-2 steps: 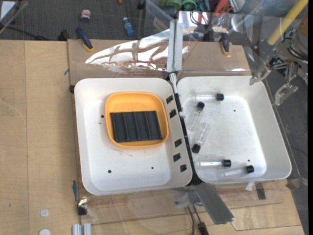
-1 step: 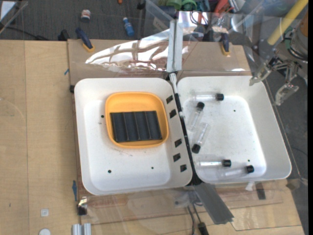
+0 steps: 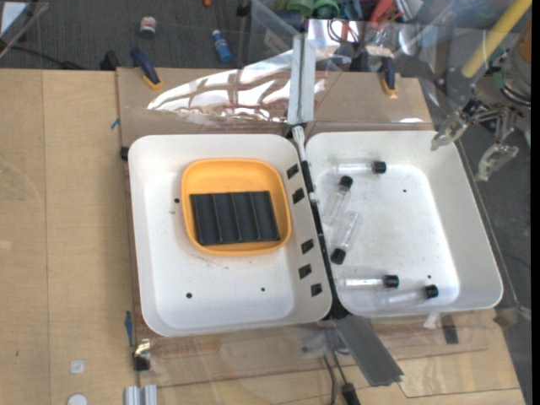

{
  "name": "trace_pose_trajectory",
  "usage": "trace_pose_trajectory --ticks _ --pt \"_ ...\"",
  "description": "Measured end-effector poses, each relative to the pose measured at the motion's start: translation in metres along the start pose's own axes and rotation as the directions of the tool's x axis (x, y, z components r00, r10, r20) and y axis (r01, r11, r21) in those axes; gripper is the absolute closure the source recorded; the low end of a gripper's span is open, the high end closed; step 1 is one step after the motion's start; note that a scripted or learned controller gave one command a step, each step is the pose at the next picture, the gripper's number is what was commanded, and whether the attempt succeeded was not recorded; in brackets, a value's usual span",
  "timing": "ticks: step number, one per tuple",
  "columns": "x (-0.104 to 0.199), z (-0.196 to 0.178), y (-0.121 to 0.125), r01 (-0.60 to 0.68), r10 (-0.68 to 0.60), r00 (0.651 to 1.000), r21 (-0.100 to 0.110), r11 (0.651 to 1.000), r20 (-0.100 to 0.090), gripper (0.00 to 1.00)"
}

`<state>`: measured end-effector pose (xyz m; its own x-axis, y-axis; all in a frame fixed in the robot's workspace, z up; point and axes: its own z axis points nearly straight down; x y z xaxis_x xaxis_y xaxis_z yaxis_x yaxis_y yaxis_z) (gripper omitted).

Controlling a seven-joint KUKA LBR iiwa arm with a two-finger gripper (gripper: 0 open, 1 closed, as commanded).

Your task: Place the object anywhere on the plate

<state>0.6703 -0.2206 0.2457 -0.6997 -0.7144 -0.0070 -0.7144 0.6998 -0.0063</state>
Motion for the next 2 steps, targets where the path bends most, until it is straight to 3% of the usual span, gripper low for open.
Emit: trace_pose_trajectory --ticks 2 --pt "0.0004 0.0035 0.0002 0.212 -0.212 0.977 -0.002 0.977 0.000 0.00"
